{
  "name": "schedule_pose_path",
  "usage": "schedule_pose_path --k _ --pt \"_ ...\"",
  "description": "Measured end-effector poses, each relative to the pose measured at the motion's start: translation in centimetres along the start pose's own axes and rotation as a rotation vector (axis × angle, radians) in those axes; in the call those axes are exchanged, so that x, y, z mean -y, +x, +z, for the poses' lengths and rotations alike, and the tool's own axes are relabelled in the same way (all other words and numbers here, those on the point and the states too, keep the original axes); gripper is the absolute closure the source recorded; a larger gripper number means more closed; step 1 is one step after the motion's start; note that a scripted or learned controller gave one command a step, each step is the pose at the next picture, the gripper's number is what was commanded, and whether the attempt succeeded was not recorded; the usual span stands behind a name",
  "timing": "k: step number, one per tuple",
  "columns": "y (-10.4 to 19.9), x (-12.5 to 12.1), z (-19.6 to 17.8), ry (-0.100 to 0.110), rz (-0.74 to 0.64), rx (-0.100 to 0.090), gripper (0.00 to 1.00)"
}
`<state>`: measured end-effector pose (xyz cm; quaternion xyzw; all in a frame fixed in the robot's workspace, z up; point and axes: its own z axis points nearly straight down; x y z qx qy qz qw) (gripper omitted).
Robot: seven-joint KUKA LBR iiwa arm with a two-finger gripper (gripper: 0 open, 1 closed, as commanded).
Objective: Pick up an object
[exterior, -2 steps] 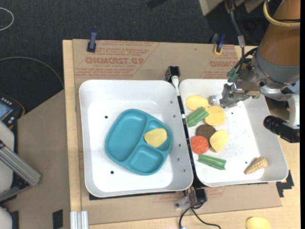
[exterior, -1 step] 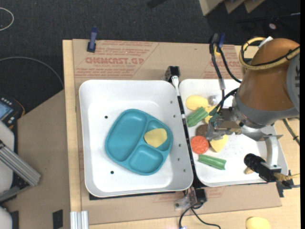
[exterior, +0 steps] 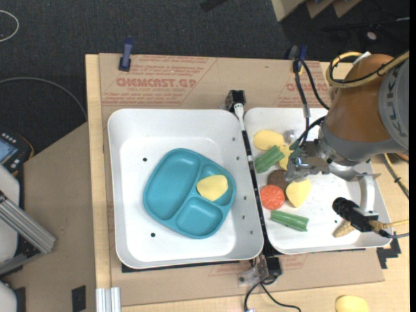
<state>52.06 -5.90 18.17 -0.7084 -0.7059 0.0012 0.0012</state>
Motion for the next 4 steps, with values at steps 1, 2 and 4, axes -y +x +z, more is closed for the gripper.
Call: schedule_pose_path --k 1,2,4 --pt "-12.3 -1.3 4.1 -0.005 0.004 0.005 1.0" --pt "-11.6 -1.4 2.9 -0.007 -0.003 0.002 1.0" --pt "-4.7 -1.0 0.6 -0.001 -0.009 -0.003 1.0"
